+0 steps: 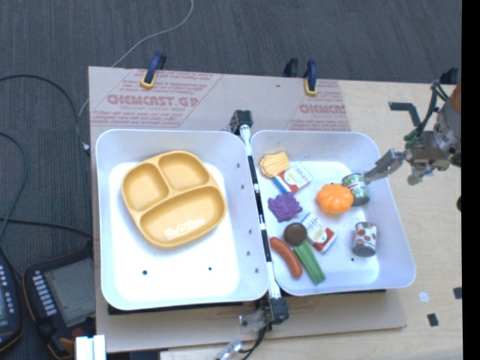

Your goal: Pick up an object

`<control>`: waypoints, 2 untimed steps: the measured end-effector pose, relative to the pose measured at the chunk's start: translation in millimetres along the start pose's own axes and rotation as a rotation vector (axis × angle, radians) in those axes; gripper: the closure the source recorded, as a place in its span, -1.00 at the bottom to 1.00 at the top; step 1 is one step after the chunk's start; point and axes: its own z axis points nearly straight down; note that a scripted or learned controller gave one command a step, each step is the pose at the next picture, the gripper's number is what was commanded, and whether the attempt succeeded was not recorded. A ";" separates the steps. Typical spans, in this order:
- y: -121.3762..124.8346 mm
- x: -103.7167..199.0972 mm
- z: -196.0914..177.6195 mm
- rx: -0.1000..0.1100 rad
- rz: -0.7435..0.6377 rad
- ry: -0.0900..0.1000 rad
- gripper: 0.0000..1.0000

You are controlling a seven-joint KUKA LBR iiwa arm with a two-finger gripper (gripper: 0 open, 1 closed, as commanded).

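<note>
Gripper (421, 160) sits at the right bin's (390, 272) right rim; we can't tell its opening or hold. Orange pumpkin (334, 199) lies in that bin; pick looks undone.

Dark grey carpet (60, 21), perhaps ribbed

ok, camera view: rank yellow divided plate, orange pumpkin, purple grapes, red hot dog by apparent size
Largest to smallest:
1. yellow divided plate, by far the biggest
2. orange pumpkin
3. purple grapes and red hot dog: too close to call; the hot dog is longer but thinner.
</note>
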 end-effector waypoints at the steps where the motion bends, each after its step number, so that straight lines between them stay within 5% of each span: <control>1: 31.3 3.0 146.8 0.003 0.000 0.002 -1.00; 2: 18.5 44.9 186.9 -0.007 0.002 -0.004 -1.00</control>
